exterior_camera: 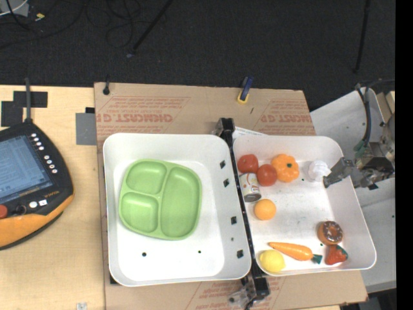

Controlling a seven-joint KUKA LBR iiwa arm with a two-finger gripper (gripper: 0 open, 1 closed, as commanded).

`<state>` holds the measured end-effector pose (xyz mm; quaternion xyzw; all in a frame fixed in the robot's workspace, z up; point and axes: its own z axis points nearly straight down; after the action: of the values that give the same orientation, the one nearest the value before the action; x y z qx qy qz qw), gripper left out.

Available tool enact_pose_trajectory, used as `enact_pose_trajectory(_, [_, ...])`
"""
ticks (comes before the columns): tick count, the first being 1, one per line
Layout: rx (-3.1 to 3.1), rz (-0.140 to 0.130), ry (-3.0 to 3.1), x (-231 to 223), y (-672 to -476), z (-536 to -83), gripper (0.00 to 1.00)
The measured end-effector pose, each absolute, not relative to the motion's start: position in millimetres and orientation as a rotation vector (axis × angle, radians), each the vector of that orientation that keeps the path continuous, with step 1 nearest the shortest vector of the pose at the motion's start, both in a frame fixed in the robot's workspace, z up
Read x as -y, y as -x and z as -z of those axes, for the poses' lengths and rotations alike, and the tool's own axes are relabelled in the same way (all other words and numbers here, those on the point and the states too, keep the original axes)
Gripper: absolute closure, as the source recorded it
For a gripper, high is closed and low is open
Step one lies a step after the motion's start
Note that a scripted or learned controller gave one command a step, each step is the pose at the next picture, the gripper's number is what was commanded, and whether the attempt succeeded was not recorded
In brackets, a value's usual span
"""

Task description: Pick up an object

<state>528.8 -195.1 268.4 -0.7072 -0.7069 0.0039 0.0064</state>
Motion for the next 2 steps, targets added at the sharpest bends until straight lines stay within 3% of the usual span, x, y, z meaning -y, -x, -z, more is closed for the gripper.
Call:
enact_pose_trajectory(1, [2.221,-0.004,2.217,195.3,-530.6,-273.7,0.0])
enact_pose_trajectory(2, [2.217,-0.008,2.211,196.8,-527.0,-226.8,0.0])
